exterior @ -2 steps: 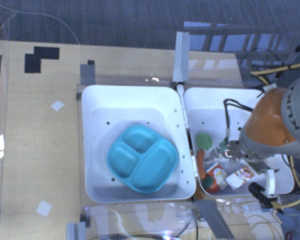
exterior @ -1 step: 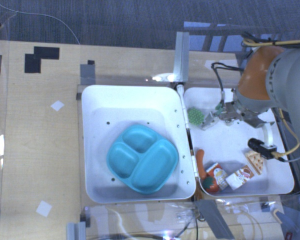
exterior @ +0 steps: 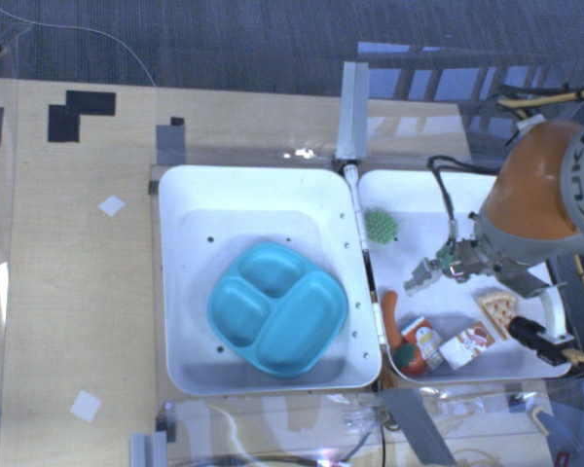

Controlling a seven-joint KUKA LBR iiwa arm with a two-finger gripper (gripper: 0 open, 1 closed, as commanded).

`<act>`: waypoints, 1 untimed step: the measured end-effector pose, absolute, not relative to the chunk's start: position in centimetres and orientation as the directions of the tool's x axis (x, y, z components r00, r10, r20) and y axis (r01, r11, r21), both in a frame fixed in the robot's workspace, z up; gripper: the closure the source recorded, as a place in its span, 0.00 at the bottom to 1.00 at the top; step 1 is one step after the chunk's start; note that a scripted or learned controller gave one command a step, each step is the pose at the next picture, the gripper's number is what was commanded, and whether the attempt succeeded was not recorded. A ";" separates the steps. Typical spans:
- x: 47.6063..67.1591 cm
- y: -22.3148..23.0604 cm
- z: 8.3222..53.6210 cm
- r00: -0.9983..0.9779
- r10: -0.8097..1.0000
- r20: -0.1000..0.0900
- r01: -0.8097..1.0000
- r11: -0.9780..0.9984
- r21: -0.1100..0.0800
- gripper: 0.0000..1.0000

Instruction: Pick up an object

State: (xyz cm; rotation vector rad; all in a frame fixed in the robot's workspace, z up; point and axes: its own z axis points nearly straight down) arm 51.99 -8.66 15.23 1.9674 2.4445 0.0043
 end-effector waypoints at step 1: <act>49.1 -9.6 9.0 -0.311 0.951 -0.007 0.950 0.311 0.014 0.00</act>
